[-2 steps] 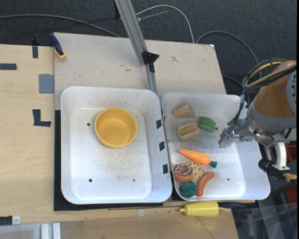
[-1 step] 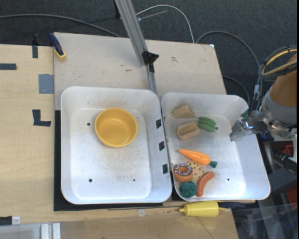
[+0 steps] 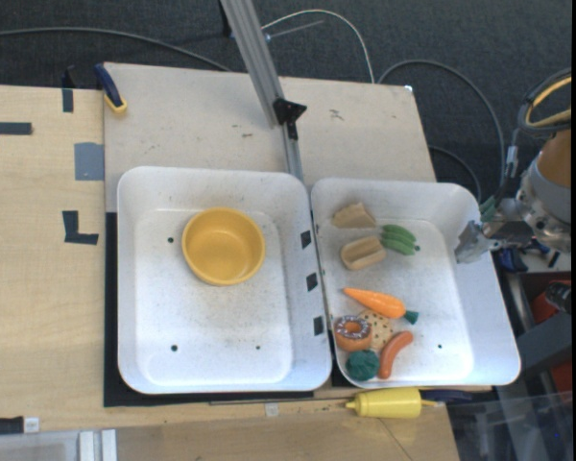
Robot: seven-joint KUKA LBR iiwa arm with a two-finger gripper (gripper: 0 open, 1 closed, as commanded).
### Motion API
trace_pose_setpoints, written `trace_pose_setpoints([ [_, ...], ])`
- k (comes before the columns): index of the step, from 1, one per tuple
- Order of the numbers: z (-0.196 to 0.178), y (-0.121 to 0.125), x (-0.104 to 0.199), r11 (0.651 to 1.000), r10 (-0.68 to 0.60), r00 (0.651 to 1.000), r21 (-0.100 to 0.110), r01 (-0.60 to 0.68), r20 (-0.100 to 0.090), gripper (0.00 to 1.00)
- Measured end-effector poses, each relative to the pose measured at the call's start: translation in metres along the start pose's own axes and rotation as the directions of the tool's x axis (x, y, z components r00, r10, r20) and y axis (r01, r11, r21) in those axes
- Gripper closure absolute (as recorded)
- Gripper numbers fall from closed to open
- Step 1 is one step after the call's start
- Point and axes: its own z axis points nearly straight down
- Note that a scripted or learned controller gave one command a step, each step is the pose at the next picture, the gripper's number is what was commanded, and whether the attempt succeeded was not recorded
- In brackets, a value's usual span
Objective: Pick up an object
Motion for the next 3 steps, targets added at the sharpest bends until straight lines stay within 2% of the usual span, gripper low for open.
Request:
trace_pose_setpoints([
  [2,-0.002,0.011,0.098,1.0,-0.006,1.0,0.005,0.006,-0.004,1.0],
  [3,0.014,0.012,0.153,1.0,-0.005,1.0,0.007,0.005,-0.003,1.0],
])
